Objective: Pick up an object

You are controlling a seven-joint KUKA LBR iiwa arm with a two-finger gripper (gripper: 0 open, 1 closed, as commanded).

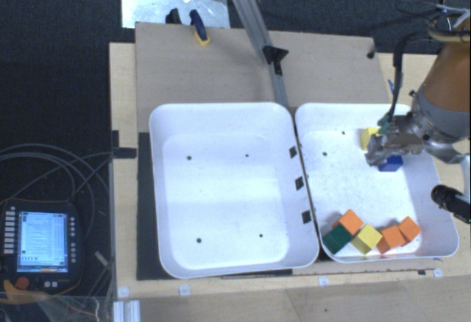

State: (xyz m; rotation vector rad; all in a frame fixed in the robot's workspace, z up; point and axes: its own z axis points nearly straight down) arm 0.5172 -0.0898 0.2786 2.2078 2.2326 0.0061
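Note:
My gripper point(383, 148) hangs low over the upper right part of the right bin point(333, 119). A yellow block point(366, 137) lies just to its left, partly hidden by it. A blue block point(391, 163) peeks out right under its lower edge, and whether it is touched or gripped is hidden. Along the bin's near wall lies a cluster: an orange block point(351, 221), a green block point(337, 239), a yellow block point(366, 239) and two more orange blocks point(392, 237) point(410, 227).
The left bin point(157, 122) sits beside the right one on the bench. A slanted metal pole point(250, 12) runs down to the gap between the bins. A teach pendant point(37, 243) with cables lies at the far left. A black fitting point(450, 201) overlaps the right bin's rim.

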